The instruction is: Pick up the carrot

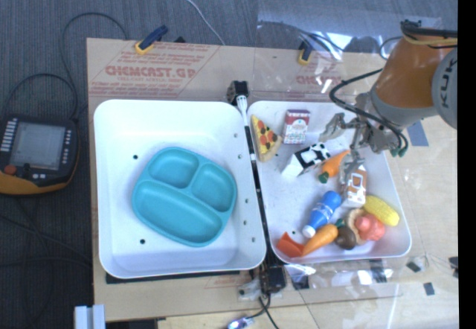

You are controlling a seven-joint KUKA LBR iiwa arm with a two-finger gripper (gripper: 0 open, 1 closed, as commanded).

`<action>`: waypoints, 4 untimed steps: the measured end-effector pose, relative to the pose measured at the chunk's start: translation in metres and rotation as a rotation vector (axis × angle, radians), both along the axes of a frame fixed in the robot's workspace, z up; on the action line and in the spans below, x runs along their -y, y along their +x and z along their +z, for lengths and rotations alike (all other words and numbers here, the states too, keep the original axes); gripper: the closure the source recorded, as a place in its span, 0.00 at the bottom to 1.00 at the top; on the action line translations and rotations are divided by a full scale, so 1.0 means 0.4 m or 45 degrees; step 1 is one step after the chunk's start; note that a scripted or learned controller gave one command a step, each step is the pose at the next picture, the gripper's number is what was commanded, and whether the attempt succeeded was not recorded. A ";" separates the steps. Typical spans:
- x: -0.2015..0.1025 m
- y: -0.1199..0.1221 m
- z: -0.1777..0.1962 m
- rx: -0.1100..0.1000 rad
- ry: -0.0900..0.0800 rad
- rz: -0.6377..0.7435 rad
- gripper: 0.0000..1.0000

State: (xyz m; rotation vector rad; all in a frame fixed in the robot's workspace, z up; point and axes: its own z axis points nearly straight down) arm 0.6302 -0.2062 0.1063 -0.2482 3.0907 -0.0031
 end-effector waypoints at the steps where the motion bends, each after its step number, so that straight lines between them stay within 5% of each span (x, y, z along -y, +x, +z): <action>1: 0.018 -0.030 0.001 0.007 0.003 -0.112 0.00; 2: 0.024 -0.079 -0.039 -0.027 0.001 -0.160 0.00; 3: 0.020 -0.073 -0.017 -0.024 -0.001 -0.158 1.00; 4: -0.010 -0.211 -0.036 -0.026 -0.006 -0.066 1.00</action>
